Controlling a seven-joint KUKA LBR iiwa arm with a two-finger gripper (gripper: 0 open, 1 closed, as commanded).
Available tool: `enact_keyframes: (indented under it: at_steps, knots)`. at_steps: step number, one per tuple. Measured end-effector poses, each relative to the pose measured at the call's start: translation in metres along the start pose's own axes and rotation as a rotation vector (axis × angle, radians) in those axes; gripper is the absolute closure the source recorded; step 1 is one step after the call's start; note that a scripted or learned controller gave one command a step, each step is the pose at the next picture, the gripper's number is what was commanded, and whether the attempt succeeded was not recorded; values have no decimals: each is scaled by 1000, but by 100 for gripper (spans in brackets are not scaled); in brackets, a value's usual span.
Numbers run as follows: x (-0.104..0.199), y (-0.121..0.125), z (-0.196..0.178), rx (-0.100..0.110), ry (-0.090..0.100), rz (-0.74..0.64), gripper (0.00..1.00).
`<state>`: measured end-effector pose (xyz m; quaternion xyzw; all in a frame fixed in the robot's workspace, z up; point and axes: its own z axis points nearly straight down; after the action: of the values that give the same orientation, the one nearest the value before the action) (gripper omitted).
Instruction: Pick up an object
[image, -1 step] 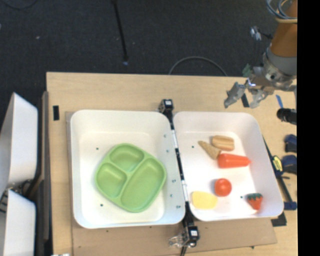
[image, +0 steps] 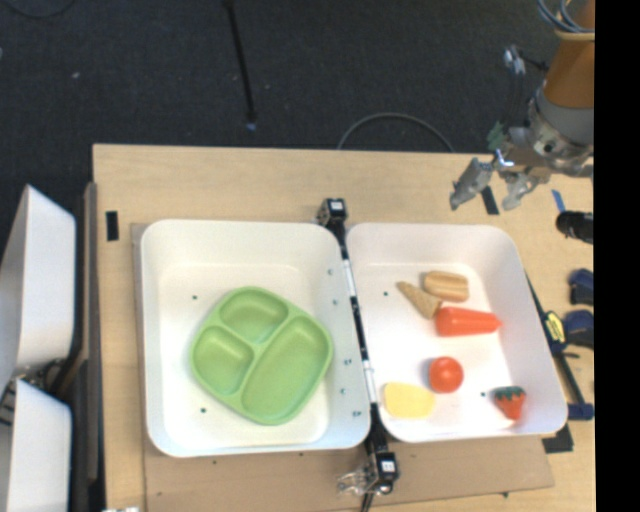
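Observation:
The right bin (image: 500, 245) holds several toy foods: a tan bread roll (image: 445, 285), a brown cone (image: 418, 298), an orange carrot (image: 466, 321), a red tomato (image: 446, 374), a yellow lemon-like piece (image: 408, 400) and a strawberry (image: 510, 401). My gripper (image: 492, 190) hangs high above the bench beyond the right bin's far edge, open, with nothing between its fingers. It is well apart from every object.
The left bin (image: 160, 300) holds a green divided plate (image: 262, 354). Black clamps sit at the seam between the bins, far (image: 333, 211) and near (image: 381, 466). Blue and black clips (image: 578, 290) lie along the bench's right edge. A white box (image: 40, 280) stands at left.

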<state>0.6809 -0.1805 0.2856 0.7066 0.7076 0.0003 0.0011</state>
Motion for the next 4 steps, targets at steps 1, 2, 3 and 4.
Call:
enact_keyframes:
  at_steps: [1,2,3,4]
  knots:
    - [1,-4,43,4,-2,2,0]
    - [-2,-3,105,5,-2,5,0]
    - [3,-1,150,4,-2,-1,0]
    - [2,1,134,-4,-5,-3,100]
